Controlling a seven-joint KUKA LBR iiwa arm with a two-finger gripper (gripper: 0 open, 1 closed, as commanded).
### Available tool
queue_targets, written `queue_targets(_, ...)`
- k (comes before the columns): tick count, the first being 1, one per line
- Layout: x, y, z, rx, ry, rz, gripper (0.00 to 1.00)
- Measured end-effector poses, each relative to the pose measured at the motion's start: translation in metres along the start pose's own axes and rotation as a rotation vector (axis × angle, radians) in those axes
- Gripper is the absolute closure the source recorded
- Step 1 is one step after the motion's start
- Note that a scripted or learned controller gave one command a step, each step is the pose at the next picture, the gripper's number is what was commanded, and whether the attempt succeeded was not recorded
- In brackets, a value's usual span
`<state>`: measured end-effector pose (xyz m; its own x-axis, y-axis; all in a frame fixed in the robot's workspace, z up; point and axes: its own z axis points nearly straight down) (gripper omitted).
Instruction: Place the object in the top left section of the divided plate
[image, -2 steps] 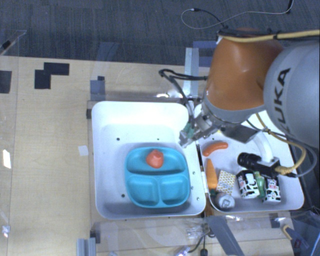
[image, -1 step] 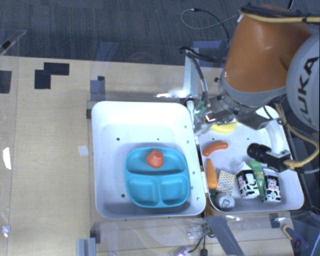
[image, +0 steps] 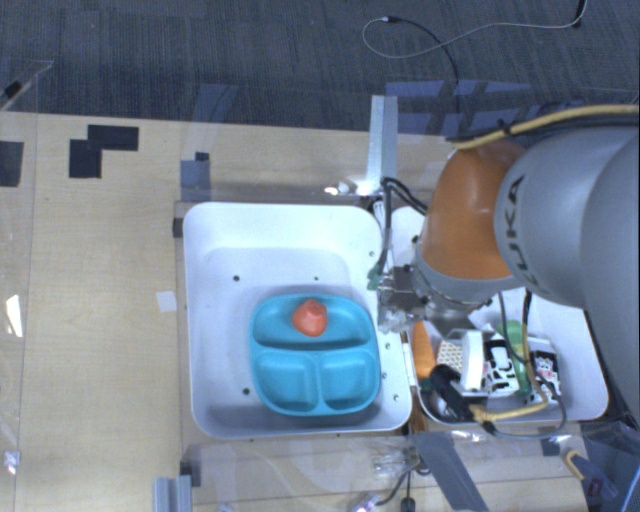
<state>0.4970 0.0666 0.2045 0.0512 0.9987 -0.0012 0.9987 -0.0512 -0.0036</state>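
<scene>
Pale wood bench under the camera, with two shallow white bins side by side; the left bin (image: 215, 300) holds a blue divided plate (image: 316, 353) sitting low and central, its one wide section at the far side and two smaller ones nearer me. A small orange-red object (image: 311, 317) rests in that wide far section, roughly at its middle — so I judge it is already on the plate, though whether that counts as the top left section depends on how the plate's sections are read. My arm (image: 530, 215) hangs over the right bin (image: 590, 390), where a clutter of small items (image: 490, 370) lies, and its wrist hides the gripper — I cannot tell its state. From where the arm stands, I judge it is well apart from the plate and not acting on the object.
</scene>
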Motion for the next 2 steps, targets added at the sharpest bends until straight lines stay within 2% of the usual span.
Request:
queue_targets(1, 0.000, 0.001, -0.008, 0.002, -0.001, -0.002, 1.00)
queue_targets(2, -0.055, 0.002, 0.023, 0.001, 0.000, 0.295, 1.00)
